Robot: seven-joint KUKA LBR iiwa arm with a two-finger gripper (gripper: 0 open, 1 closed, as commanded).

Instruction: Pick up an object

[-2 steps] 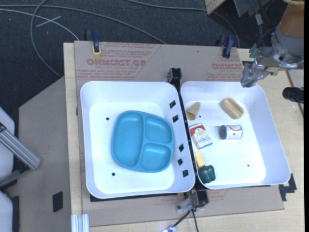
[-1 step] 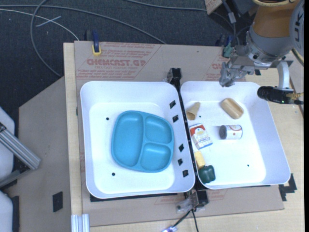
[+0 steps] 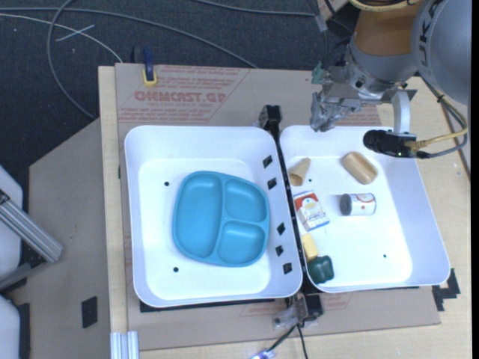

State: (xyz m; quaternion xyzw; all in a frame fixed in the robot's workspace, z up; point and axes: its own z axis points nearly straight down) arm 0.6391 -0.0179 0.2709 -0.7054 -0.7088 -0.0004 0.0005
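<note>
Arm [image 3: 389,28]: grey, orange-banded, reaching in from the right above the far edge of the bench.
Gripper [image 3: 327,120]: poised over the far left corner of the right bin [image 3: 397,230], close to the divider between the bins; apart from every object below; released or clenched, cannot tell from this angle.
Tan cone [image 3: 299,172]: lying near the right bin's left wall, nearest of the objects to the gripper, yet separate from it.
Tan roll [image 3: 360,167]: lying aslant in the far half of the right bin, to the right of the cone.
Small can [image 3: 358,204]: on its side just in front of the roll, dark end towards the left.
Red-and-white carton [image 3: 310,210]: flat in the bin, between the cone and the near corner, left of the can.
Yellow-and-green piece [image 3: 316,260]: in the near left corner of the right bin, green end nearest the front wall.
Blue divided plate [image 3: 221,219]: alone in the middle of the left bin [image 3: 150,155], three compartments facing up.
Cardboard sheet [image 3: 187,92]: under both bins, red lettering showing behind the left one.
</note>
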